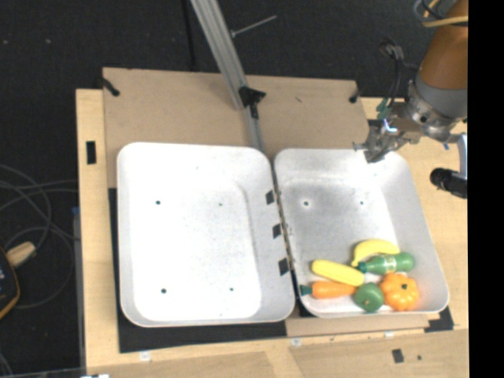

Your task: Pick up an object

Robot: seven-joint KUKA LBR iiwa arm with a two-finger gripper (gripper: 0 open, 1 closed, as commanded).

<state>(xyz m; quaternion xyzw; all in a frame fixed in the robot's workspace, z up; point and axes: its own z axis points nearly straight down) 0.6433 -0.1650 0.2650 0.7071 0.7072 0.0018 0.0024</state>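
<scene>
No legible text, label or number — anywhere on bench or bins

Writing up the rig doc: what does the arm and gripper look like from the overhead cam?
The arm has an orange band over a grey wrist section, rounded and smooth. Thin dark cables loop beside it on its left in the view. The gripper is small, metallic grey, with dark and pale fittings; it is too small and blurred to make out markings.
</scene>
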